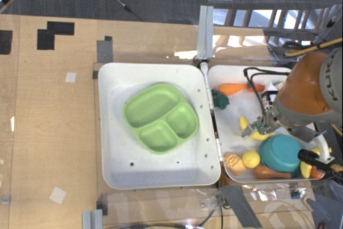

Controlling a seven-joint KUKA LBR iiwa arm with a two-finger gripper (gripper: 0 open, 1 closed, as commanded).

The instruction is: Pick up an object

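On the desk (48, 131) we list two bins side by side. Left bin (115, 169): one divided plate (161, 117), central. Right bin (236, 104): carrot (234, 89) at the far side, broccoli piece (220, 99) at far left, bowl (281, 153) near right, lemon (250, 159) and bread (234, 162) just left of it.

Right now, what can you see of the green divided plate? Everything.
The green divided plate is light green, looks like smooth plastic, rounded, with three compartments: one large at the far side, two smaller nearer the camera. It lies flat, right side up, rotated askew, about mid left bin. Its compartments hold nothing. It touches just the bin floor.
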